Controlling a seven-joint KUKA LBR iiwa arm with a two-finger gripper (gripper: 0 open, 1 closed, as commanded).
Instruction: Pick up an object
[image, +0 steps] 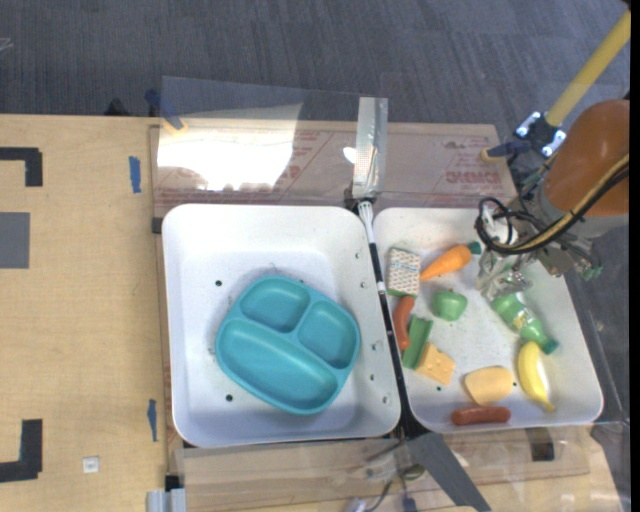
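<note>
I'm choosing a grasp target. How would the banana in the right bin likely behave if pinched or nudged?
The banana looks like smooth, glossy plastic, so it may slip from a pinch. Its curved, rounded body would probably rock or spin if nudged. It lies near the right bin's wall, likely limiting finger room.

1. a robotics lab or test cell, not a home.
2. the desk (70, 300) is bare plywood marked with black tape squares and blue tape tabs.
3. two shallow white bins (190, 240) sit side by side, one holding a teal divided tray (288, 343), the other plastic toy food (445, 262).
4. a cabled robot arm (590, 160) reaches in over grey carpet (300, 40).
</note>
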